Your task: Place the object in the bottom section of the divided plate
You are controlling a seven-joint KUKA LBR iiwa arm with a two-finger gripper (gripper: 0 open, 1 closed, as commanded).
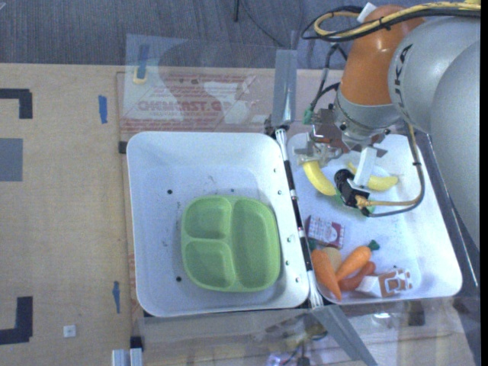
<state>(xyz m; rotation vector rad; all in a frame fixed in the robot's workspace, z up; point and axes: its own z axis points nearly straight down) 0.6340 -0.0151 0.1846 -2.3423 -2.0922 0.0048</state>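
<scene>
1. Where the bench [61,204] is seen from the fixed camera above, a tan board surface is shown, marked with black corner brackets and short strips of blue tape; dark grey floor lies beyond its far edge, with a thin black cable looped there.
2. Two shallow white bins are set side by side: the left bin [152,166] and the right bin [435,227], touching along a shared middle rim.
3. A green divided plate [229,244] is seen lying flat in the left bin, toward its near side, its three sections bare.
4. The gripper [345,158] is lowered into the far end of the right bin, under the orange band of the grey arm [427,59].
5. Whether anything is pinched cannot be told from this view.
6. A yellow banana [317,178] lies just beside the gripper.
7. Carrots [341,269], a small red carton [324,229] and a white carton [390,282] are grouped at the near end of the right bin.
</scene>
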